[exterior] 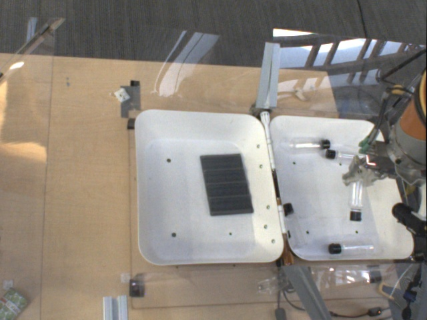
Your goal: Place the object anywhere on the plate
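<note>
Pale wooden table (80, 179) carries two white bins; over the right bin (313, 245) the pincer (363, 172), its spread indiscernible, hovers by a clear tube (355, 202), so picking seems underway, with the dark ridged plate (227, 184) in the left bin (153, 239) awaiting delivery.

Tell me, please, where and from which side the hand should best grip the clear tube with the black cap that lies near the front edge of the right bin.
Probably at the middle of its clear body, coming straight down from above. The clear plastic tube with a black cap lies flat in the right white bin, lengthwise along the front wall, so the fingers should close across its thin width. The wall is close, which leaves little room on that side.
</note>
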{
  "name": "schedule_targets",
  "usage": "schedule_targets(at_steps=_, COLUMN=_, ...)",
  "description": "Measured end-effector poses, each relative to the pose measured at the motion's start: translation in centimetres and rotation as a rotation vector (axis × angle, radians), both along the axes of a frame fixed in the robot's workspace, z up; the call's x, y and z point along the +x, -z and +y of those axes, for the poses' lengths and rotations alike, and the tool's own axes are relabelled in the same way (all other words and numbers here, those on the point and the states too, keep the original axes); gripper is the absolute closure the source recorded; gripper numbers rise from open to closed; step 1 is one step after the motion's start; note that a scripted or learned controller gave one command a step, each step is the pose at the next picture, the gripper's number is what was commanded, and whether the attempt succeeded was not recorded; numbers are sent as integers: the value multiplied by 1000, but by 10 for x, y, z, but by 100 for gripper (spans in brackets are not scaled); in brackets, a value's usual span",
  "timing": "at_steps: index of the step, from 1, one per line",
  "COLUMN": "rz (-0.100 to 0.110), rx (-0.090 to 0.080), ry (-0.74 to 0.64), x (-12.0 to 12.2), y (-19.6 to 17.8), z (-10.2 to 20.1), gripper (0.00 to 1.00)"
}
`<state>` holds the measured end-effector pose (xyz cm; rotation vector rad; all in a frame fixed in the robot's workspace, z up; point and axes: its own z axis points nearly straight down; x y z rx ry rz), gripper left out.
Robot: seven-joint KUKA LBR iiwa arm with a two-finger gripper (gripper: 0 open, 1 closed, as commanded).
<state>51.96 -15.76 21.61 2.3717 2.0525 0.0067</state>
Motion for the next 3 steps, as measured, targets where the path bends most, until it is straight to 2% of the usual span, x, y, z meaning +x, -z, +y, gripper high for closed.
schedule_targets(at_steps=1, rz=6, rx=2, ry=148, x=12, y=102, z=76, gripper=100)
schedule_targets(at_steps=2, rz=3, rx=3, ry=240, x=31, y=31, z=168, gripper=100)
schedule_targets(at_steps=3, rz=3, rx=0, ry=-319, x=56, y=-10, z=227, gripper=100)
